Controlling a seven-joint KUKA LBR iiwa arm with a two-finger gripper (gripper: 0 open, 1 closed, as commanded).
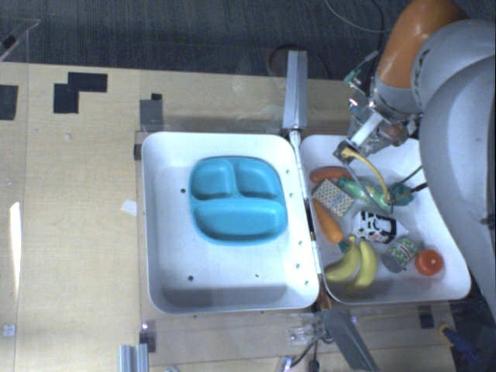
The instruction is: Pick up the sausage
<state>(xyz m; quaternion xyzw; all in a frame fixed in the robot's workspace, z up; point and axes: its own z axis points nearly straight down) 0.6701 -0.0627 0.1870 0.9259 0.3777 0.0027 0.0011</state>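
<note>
While the sausage (328,173) lies at the right bin's (457,285) far left corner, touching a patterned packet (334,197), my claw (346,152) hangs just beside it, holding nothing; grip state unclear. Risk: crowding, so I may snag the packet or green item (364,190) instead.

The pale wooden desk (70,208) looks matt, with a faint grain. Two shallow white plastic bins (155,231) have a smooth, slightly glossy finish. The blue divided plastic tray (236,200) is smooth with a soft sheen. A brushed metal bar (294,91) runs between the bins. The reddish-brown sausage (327,173) looks like smooth plastic, as do the glossy yellow bananas (355,263).
</note>
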